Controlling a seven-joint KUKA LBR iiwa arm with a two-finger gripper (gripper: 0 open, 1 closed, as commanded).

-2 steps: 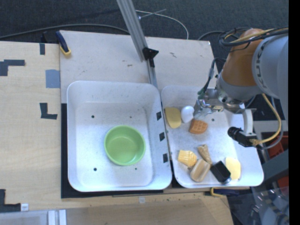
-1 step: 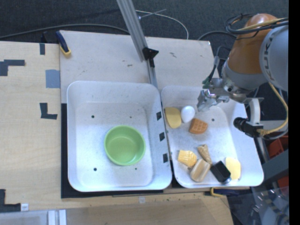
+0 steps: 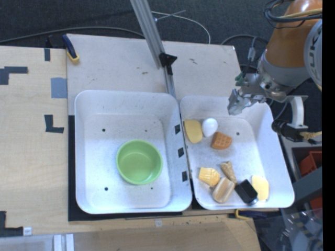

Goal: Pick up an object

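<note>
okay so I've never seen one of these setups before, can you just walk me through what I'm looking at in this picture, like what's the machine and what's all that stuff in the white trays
One camera looks down at a slant on a bench. The grey robot arm with an orange band reaches in from the right; its two-finger gripper hangs above the right shallow white bin's far edge, with nothing seen between its fingers. That bin holds small toy-like pieces: a yellow wedge, a white egg-shaped ball, an orange waffle-like block, several tan pieces and a black block. The left white bin holds a round green bowl.
</note>
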